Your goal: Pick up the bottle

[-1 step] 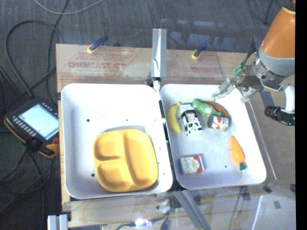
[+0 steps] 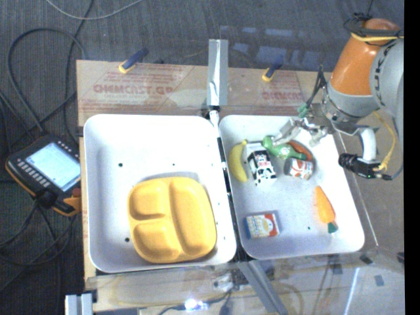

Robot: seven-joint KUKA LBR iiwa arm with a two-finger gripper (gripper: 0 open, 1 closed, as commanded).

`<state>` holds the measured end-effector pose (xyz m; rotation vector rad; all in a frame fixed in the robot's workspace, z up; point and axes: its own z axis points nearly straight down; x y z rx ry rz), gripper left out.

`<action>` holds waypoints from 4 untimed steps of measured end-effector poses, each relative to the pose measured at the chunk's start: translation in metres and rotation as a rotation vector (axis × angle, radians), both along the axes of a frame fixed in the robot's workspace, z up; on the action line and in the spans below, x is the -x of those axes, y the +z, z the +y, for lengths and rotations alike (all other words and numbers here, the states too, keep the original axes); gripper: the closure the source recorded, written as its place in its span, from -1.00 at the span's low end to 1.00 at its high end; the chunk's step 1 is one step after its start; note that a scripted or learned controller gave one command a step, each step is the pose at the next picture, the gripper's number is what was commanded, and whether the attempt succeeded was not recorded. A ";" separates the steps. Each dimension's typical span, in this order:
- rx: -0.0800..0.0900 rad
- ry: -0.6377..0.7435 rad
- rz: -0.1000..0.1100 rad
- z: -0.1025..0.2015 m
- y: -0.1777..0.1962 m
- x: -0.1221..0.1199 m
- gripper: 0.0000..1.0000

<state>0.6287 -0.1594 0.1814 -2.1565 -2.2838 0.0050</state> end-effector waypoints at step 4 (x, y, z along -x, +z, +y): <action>-0.029 0.014 0.028 -0.020 -0.080 -0.041 1.00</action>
